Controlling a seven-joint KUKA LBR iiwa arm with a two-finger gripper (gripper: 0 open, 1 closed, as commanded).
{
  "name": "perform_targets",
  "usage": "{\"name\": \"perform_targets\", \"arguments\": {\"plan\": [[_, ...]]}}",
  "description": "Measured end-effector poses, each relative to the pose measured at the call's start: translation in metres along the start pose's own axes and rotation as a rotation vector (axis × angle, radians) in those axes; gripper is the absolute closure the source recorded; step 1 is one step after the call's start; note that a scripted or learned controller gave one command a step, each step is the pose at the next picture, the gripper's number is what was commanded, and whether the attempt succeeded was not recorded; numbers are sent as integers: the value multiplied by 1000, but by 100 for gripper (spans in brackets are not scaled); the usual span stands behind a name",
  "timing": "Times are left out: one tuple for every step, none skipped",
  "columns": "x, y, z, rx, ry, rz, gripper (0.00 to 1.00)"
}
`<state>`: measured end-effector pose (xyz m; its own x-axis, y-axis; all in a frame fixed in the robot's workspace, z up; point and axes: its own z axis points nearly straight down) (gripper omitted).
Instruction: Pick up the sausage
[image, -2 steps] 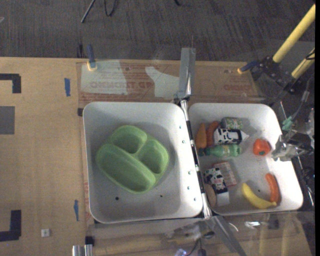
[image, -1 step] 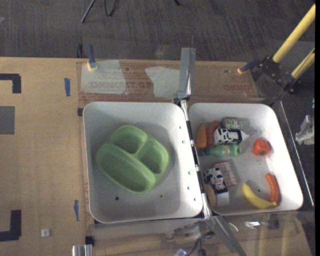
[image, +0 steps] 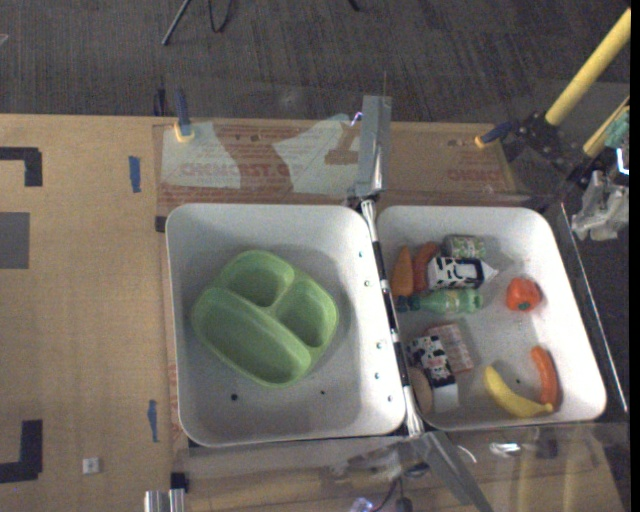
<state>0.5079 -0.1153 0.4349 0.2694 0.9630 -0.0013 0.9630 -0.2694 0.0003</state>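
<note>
Two bins (image: 190, 240), one green tray (image: 265, 316), one banana (image: 512, 396).

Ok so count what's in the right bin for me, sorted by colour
Orange or red: 4, a carrot, a sausage, a pepper and a second sausage
Green: 2, a bottle and a can
Yellow: 1, the banana
Black-and-white cartons: 2
Total: 9

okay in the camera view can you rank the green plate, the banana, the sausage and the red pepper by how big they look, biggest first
1. Green plate, by far the largest.
2. Banana.
3. Sausage, a little shorter than the banana beside it; the gap is small.
4. Red pepper, the smallest.
</note>
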Motion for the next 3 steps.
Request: {"name": "perform_targets", "arguments": {"plan": [[87,63,60,0,1,-559,100],[105,45,-1,-5,0,-653,100],[175,28,123,0,1,-681,100]]}}
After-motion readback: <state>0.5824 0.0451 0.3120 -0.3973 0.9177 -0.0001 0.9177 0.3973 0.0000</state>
